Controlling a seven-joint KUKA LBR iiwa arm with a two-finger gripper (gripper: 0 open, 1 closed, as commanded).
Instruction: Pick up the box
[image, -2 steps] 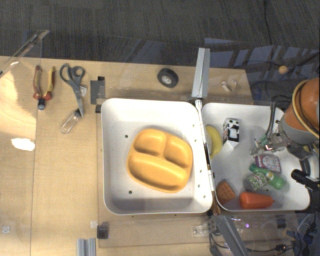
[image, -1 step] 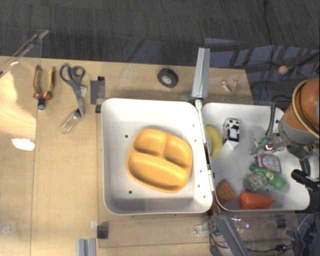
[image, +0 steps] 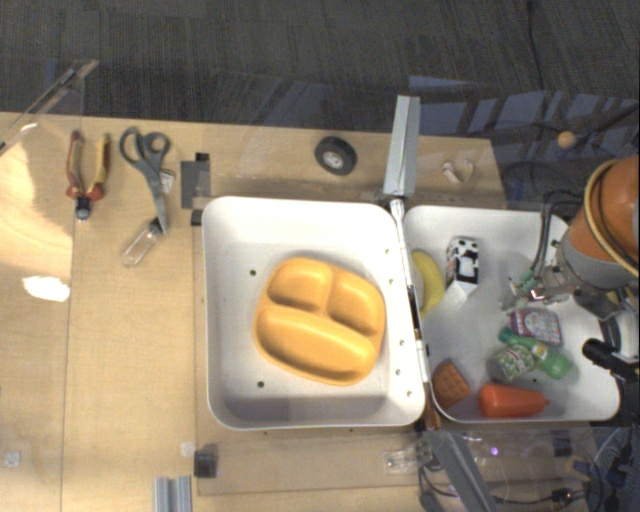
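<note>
Camera view shows the gripper (image: 532, 290), finger state indiscernible, low in the right bin (image: 600, 405), right of the box (image: 461, 262).

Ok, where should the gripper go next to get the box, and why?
Probably shift it toward the view's left: the gripper hangs in the right-hand bin just above the packet, while the black-and-white box stands apart from it, next to the banana.

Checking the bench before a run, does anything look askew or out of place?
The black-and-white box in the right bin leans tilted against the banana. Scissors and pliers lie loose on the bench.
</note>
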